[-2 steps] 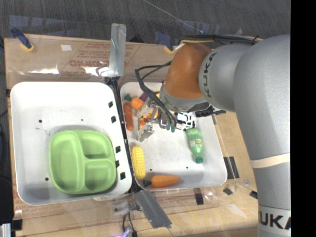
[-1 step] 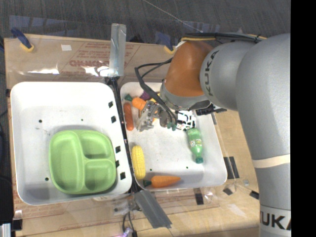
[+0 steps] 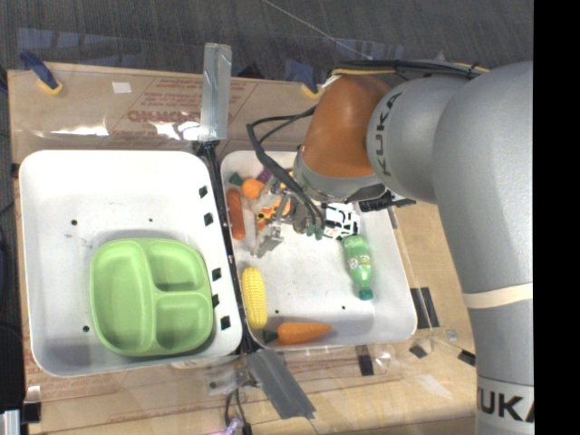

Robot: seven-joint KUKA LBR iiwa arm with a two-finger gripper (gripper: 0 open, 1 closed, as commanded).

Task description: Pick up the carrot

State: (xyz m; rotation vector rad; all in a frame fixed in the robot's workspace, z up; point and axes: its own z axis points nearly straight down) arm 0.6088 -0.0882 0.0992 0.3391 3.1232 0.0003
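Observation:
The carrot (image 3: 304, 333), orange with a green stub at its left end, lies flat against the near wall of the right bin (image 3: 399, 311). My gripper (image 3: 270, 232) hangs low over the upper left part of that bin, well away from the carrot and farther from the camera. It is beside a reddish-orange elongated toy (image 3: 236, 214) that lies along the bin's left wall. The arm's orange band and wrist cover the bin's far part.
A yellow corn cob (image 3: 255, 297) lies just left of the carrot. A green bottle (image 3: 358, 263) lies at the right of that bin, with a black-and-white toy (image 3: 340, 217) above it and a small orange piece (image 3: 252, 188) near the far left corner. The left bin (image 3: 54, 207) holds a green divided plate (image 3: 116, 320).

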